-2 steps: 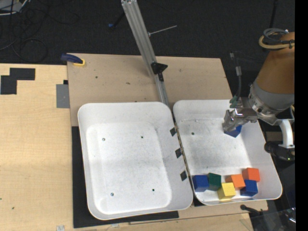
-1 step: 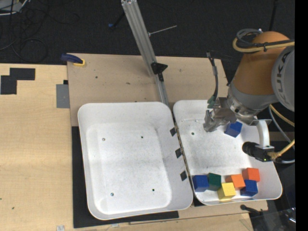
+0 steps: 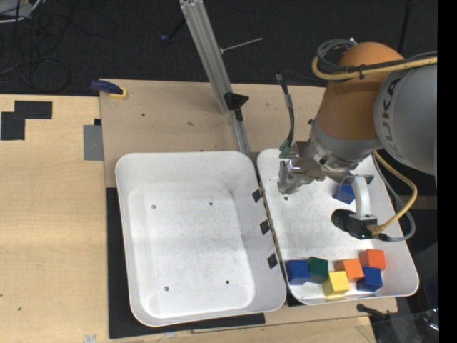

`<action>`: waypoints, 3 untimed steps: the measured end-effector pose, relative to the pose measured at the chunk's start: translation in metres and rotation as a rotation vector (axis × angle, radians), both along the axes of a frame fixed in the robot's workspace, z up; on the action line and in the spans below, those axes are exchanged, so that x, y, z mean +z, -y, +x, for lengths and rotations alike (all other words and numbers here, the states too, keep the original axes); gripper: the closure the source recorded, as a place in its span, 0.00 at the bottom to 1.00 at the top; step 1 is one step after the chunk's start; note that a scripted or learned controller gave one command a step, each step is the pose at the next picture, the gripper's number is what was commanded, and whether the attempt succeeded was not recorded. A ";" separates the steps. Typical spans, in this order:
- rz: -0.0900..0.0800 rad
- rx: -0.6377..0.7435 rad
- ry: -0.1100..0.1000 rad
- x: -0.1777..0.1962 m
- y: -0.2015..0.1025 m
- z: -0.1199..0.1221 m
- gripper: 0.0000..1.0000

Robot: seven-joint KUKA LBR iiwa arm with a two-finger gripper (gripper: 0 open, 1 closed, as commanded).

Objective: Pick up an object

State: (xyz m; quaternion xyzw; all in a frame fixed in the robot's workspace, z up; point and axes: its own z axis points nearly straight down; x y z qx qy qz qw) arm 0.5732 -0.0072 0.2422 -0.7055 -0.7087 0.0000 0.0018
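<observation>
- Small blocks, the things for picking, lying in the right bin; most clustered at its near edge.
- Blue block at the cluster's left end, a plain cube, touching a dark green block on its right.
- Yellow block just beside the green one, nearest the bin's near rim, tilted a little.
- Orange block just behind the yellow one; red-orange block farther right and slightly farther back.
- Second blue block at the cluster's right end, touching the orange one.
- Another blue block apart from the cluster, farther back in the bin, partly hidden under the arm.
- All blocks matte, solid-coloured, roughly alike in size.
- Gripper low over the far left part of the right bin, well apart from the cluster; cannot tell how its jaws stand, and nothing seen between them.
- Left bin white and shallow, just beside the right one.
- Slanted metal rail rising from between the bins toward the far side.
</observation>
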 end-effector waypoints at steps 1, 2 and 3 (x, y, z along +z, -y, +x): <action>0.000 0.001 -0.002 -0.002 -0.062 -0.012 1.00; -0.001 0.000 -0.004 -0.002 -0.105 -0.021 1.00; -0.002 -0.004 -0.003 -0.002 -0.103 -0.021 0.00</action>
